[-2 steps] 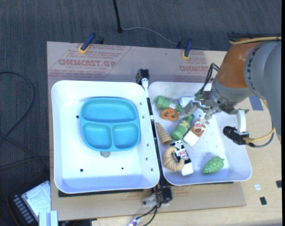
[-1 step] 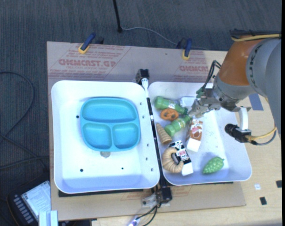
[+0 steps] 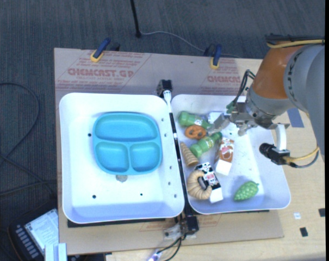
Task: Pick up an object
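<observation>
gripper (image 3: 233,121) hovers low over the upper part of the right white bin (image 3: 273,192), fingers spread apart, nothing between them; placement reads as lining up on the clutter below. candidates, one each: green bottle (image 3: 187,118), orange pretzel-like piece (image 3: 196,131), red-and-white carton (image 3: 225,155), braided tan ring (image 3: 197,183), cow-print carton (image 3: 211,182), green bumpy fruit (image 3: 246,190). left white bin (image 3: 77,145): one blue three-compartment tray (image 3: 127,142).

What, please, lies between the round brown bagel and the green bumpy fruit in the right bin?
In the camera view, bare white bin floor lies between bagel and fruit.
</observation>
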Action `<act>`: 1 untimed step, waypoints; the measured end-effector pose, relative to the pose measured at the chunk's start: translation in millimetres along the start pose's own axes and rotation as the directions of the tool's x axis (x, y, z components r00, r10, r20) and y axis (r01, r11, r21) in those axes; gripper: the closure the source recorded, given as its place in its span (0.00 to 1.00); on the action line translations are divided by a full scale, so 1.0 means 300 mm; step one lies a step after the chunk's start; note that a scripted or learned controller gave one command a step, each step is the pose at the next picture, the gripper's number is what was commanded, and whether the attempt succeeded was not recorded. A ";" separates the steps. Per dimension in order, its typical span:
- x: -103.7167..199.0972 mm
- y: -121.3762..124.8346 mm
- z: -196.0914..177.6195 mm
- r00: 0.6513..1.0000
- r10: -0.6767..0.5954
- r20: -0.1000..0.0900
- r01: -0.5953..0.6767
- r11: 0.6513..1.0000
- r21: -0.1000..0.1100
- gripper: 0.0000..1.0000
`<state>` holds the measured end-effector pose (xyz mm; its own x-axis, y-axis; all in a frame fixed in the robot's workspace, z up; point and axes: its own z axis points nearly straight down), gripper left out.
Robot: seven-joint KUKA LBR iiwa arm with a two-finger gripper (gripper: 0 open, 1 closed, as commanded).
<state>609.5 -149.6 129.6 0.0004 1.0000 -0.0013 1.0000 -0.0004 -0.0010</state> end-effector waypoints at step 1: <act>0.121 -0.132 0.107 1.000 0.000 0.004 0.000 1.000 -0.012 0.00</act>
<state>569.9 -113.3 97.4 0.0003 1.0000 -0.0056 0.9999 -0.0002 0.0111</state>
